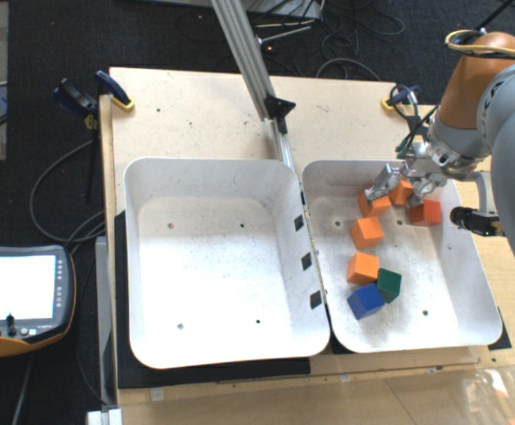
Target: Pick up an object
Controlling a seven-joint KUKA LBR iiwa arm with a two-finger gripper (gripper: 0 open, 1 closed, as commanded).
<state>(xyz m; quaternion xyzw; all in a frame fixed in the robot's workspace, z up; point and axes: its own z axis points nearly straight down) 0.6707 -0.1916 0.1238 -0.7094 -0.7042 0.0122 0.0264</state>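
While the arm reached into the right bin [470,312], its hand [405,187] sat over an orange block [402,193] that showed between its fingers. More blocks lay near: orange [367,231], green [388,283], blue [365,301].

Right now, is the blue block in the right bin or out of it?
In. The blue block lies on the floor of the right bin, near its front, touching the green block.

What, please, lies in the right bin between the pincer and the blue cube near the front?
In the camera view, two orange cubes lie in a line between the pincer and the blue cube, one after the other.
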